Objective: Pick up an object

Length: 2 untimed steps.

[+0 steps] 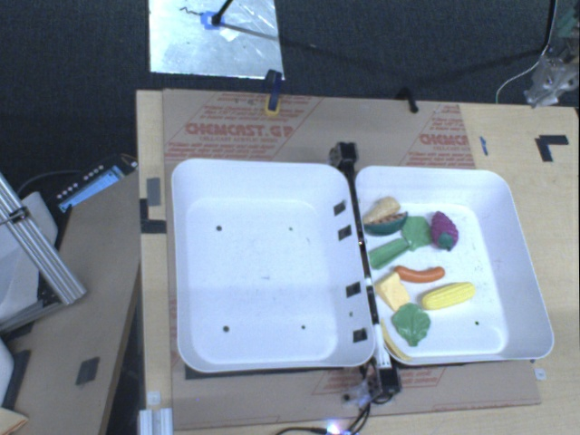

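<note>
My gripper's state I cannot tell, so I plan from the bins alone.

The left bin (263,270), the far one from where I reach in, has a bare white floor. The right bin (494,243), on my entry side, holds all the toy food, bunched against the wall it shares with the left bin, on the side away from my approach.

These look like hollow plastic toys. I judge them light, stiff, smooth and a bit slippery, and not fragile. A firm pinch should do no harm, but rounded ones may squirt out.

- The corn (448,294) lies nearest my side with clear floor around it. It is my best pick, taken across its narrow middle.
- The leafy green (411,323) is lumpy and sits close to the wedge (392,290).
- The pepper (415,232) touches the green pod (388,252), so it is crowded.
- The purple piece (443,229) is just beside the pepper, and its side toward me is free.
- The bread-like piece (381,211) is hard against the shared wall, which leaves poor room.
- The orange stick (420,274) is thin and low, so easy to miss.
</note>
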Available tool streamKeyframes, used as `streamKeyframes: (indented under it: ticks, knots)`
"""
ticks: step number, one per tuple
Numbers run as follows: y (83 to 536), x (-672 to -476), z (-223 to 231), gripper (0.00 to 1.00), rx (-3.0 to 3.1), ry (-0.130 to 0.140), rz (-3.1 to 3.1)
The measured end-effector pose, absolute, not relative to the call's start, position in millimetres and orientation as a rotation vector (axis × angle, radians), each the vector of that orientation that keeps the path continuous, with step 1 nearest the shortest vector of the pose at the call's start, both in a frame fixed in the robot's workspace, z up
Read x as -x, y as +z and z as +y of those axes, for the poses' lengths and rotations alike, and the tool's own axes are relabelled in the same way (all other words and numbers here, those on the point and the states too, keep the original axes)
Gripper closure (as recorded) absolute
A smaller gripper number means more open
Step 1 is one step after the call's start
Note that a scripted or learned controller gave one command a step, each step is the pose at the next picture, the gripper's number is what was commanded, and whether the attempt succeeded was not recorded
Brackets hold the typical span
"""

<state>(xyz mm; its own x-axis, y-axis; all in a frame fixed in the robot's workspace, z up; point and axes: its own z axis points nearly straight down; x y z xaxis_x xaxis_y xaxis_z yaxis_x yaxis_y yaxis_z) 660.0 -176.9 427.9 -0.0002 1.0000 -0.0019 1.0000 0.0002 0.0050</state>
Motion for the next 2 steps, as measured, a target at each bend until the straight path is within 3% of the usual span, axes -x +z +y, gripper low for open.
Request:
streamKeyframes:
  ticks: [1, 2]
  knots:
    - [442.0, -669.2, -152.3, 1.00, -2.212, 0.005, 2.224]
    - [454.5, -655.4, -209.9, 1.00, -2.221, 0.001, 2.214]
